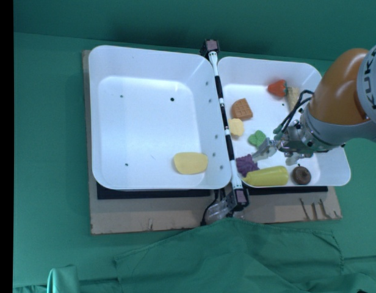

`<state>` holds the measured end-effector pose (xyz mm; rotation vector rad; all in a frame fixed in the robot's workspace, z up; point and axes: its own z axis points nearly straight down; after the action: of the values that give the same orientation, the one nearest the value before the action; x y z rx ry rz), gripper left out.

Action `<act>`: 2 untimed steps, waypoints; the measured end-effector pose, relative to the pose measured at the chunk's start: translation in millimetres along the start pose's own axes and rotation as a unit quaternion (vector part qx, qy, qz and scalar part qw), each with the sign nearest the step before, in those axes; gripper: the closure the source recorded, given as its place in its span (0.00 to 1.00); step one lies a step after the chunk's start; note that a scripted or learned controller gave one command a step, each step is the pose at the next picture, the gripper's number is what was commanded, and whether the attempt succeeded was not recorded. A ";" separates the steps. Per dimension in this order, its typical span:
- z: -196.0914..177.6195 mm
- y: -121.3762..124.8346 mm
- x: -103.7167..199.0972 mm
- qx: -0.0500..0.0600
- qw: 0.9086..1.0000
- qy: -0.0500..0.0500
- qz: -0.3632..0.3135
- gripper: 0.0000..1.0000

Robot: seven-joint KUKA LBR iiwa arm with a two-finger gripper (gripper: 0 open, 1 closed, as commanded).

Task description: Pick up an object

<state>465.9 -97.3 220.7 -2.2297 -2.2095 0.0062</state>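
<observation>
Right bin (334,174): gripper (263,150) low over its middle, fingers' state can't tell. Nearest piece, green toy (257,138), just beside the tip; long axis unclear. Also purple piece (246,163), yellow corn-like piece (267,176) lying left-right, brown donut (301,175), waffle (242,109), red piece (276,88). Left bin (115,60): one yellow piece (190,163).

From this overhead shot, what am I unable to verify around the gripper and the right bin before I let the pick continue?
- Gripper: too small and cluttered to tell open from shut.
- Tan item beside the red piece: partly hidden by the arm.
- Right bin: its far right side is covered by the arm.
- Purple piece: contact with the gripper is unclear.
</observation>
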 end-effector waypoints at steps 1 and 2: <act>37.9 4.1 1.7 -0.008 1.000 0.000 -0.002 0.00; 36.6 4.0 2.0 -0.008 1.000 -0.001 -0.002 0.00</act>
<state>469.8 -95.4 184.0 -2.2358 -2.2225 -0.0103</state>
